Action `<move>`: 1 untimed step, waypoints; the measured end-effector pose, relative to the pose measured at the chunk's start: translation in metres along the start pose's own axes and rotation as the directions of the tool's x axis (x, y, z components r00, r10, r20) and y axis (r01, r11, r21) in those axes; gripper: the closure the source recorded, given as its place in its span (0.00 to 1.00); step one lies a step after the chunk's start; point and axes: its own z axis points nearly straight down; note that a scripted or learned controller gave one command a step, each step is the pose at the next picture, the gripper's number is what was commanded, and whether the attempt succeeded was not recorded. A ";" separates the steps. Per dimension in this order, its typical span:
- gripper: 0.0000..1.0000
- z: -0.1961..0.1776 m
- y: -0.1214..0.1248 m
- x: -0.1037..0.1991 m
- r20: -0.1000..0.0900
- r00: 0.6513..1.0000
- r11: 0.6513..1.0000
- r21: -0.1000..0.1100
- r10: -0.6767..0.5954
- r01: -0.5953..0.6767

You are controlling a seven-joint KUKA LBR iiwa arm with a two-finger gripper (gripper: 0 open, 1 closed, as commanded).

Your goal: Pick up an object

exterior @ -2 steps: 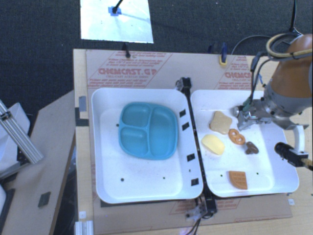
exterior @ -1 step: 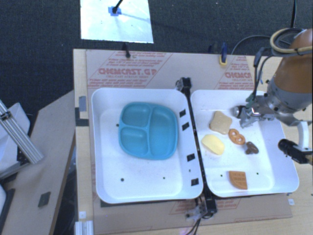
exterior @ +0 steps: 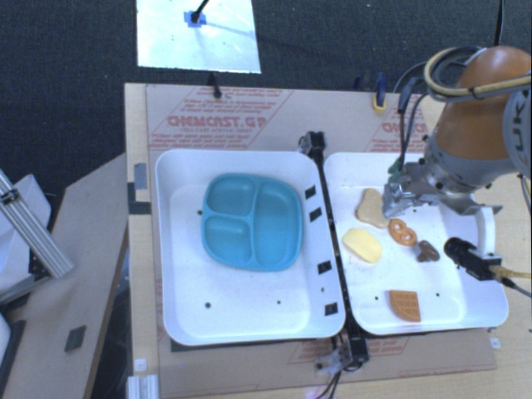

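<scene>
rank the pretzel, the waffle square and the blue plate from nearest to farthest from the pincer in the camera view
1. Pretzel, in the right bin just below the pincer.
2. Waffle square, near the right bin's front edge.
3. Blue plate, across the divider in the left bin.

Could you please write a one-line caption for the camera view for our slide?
Gripper poised over food items in the right bin; blue divided plate in the left bin.

In the right bin [exterior: 474, 306] lie a beige piece [exterior: 371, 209] at 10 o'clock, pretzel [exterior: 402, 233] centre, yellow block [exterior: 362, 245] at 8, brown lump [exterior: 427, 252], waffle [exterior: 406, 305] at 6.
</scene>
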 end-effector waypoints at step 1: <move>1.00 0.008 -0.001 0.046 0.000 1.000 1.000 0.000 -0.001 0.001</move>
